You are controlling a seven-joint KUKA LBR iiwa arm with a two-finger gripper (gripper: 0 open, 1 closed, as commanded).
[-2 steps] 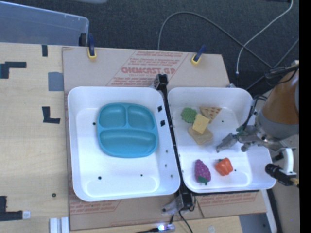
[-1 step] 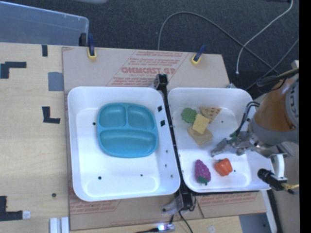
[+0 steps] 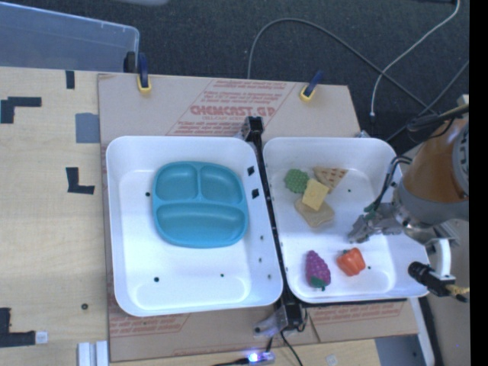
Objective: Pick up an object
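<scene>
Gripper just above the orange-red toy in the right bin.

The gripper (image 3: 364,229) hangs over the lower right of the right bin (image 3: 343,145), fingers slightly spread and holding nothing. The orange-red toy (image 3: 351,261), small, rounded and pepper-like, lies just below it in the frame. A purple grape bunch (image 3: 317,268) sits left of that; the other toys lie further up and left.

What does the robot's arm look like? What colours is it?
The arm is chunky and rounded, grey with a wide orange band near the wrist. At its end sits a small gripper of dark grey metal. A black knob-like part sticks out lower down.
</scene>
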